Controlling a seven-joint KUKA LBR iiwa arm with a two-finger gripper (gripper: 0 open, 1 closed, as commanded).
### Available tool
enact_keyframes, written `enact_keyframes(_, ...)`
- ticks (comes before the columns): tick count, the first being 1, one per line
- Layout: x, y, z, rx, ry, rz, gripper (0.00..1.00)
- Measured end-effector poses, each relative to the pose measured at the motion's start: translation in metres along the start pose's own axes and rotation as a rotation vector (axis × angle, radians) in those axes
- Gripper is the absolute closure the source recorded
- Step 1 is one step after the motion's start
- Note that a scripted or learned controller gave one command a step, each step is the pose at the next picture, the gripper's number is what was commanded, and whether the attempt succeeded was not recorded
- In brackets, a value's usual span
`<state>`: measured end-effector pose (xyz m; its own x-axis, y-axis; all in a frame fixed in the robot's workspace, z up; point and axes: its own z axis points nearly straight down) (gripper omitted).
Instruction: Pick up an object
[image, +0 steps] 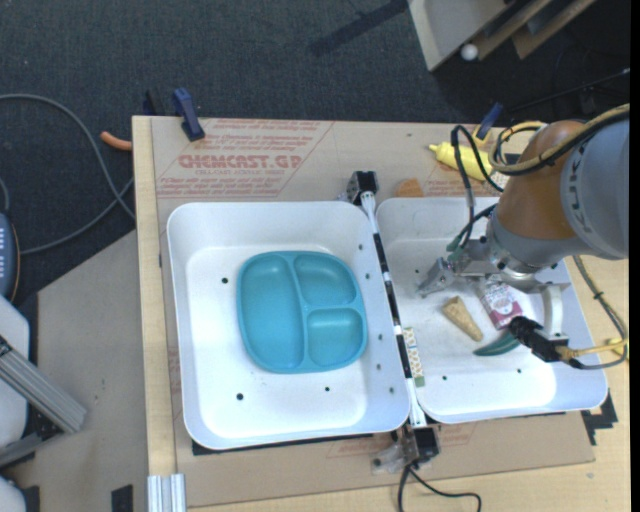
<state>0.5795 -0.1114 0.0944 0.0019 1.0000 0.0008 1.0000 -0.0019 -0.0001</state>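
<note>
Grey arm — orange band, yellow and black cables.

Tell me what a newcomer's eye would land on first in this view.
First comes the blue divided plate, lying alone in the middle of the left bin. Next comes the grey arm with its orange band, reaching in over the right bin, where a tan wedge, a small pink packet and a green piece lie close together.
</note>
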Motion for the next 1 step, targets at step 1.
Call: enact_keyframes(1, 0.0081, -0.0262, 0.0102, 0.002, 0.001, 0.0, 0.0)
